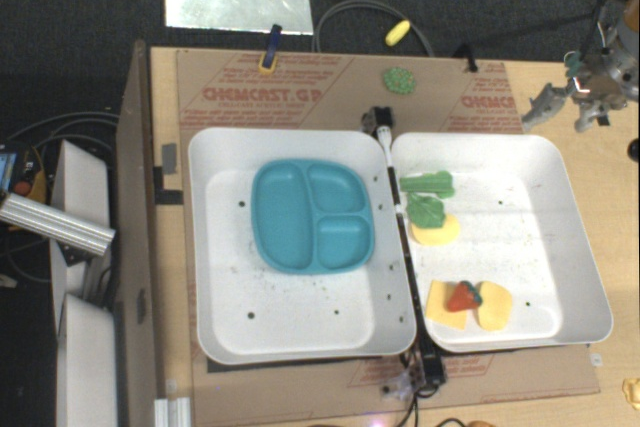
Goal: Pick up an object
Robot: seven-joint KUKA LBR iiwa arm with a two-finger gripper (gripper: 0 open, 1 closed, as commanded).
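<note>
Table [300, 80] seen from above at a slant, carrying two shallow white bins side by side. In the left bin [225, 315] we see a blue divided plate [312, 216] lying flat near the middle. In the right bin [550, 235] we see small toy foods hugging the left wall: a green piece [428, 183] at the top, a second green piece [427, 210] just below it and resting on a yellow piece [440, 233], then, nearer the front, a red piece [462, 296] sitting on top of a yellow pair [482, 307].

At the far right, beyond the back corner of the right bin, we find the claw [575, 105], up and well apart from every object. It grips nothing; whether it is spread or closed we cannot tell from here.

We judge the pick has not begun, and the risks lie in the clutter. The pieces overlap and sit close to the wall dividing the bins, so a descent there could strike the rim or pinch two pieces at once. The red piece, perched on the yellow ones, may slide off when nudged. The flat yellow pieces offer little height to grip, so a closing claw may simply skim over them.
</note>
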